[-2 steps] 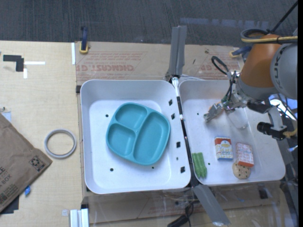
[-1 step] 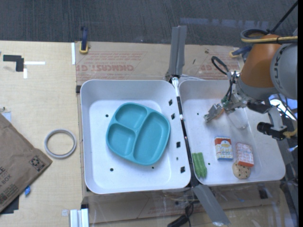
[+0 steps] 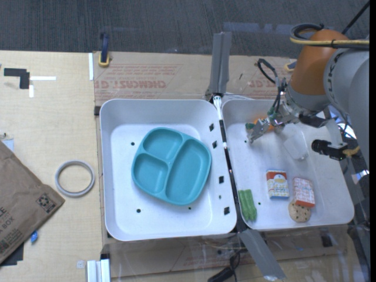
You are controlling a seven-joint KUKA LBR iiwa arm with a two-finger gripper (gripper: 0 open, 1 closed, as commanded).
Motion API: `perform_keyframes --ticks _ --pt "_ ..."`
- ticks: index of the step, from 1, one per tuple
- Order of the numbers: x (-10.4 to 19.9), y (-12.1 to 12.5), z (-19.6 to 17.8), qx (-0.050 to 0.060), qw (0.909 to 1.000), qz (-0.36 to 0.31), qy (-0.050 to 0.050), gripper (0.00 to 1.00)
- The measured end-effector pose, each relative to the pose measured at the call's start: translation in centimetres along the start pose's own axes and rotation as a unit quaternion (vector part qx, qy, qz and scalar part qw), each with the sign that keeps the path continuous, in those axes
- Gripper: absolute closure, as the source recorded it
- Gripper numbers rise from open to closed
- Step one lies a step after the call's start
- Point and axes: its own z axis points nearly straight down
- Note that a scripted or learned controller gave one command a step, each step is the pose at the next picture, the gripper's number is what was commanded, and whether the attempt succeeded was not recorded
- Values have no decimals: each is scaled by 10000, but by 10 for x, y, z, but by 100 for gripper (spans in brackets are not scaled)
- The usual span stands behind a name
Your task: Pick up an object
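Two shallow white bins sit side by side on the bench. The left bin [image 3: 111, 175] carries a teal divided plate [image 3: 171, 165] with three compartments, lying flat near its middle, its long axis running from the bin's far-left toward its near-right.

The right bin [image 3: 335, 216] carries the loose items. Along its near-left edge lies a green pea pod [image 3: 247, 205], long axis running far to near, close against the wall shared with the left bin. Toward the near-right corner are a small box with a red top and orange picture [image 3: 277, 184], standing roughly square to the bin's edges, a pink-and-white packet [image 3: 304, 192] just beside it on the right, tilted slightly, and a round tan cookie [image 3: 299, 212] touching the packet's near end. A clear plastic cup [image 3: 295, 145] lies on its side near the bin's middle, hard to make out against the white floor.

The grey arm with its orange band [image 3: 314, 66] reaches over the far-right corner. The gripper [image 3: 261, 128] is low over the bin's far-left part, pointing toward the left wall. Something small with orange and green sits at its tips, but whether the tips clasp it is not clear.
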Motion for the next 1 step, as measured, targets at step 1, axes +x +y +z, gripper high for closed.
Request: perform_keyframes --ticks 1 --pt "8 -112 1 -101 9999 -21 -33 0"
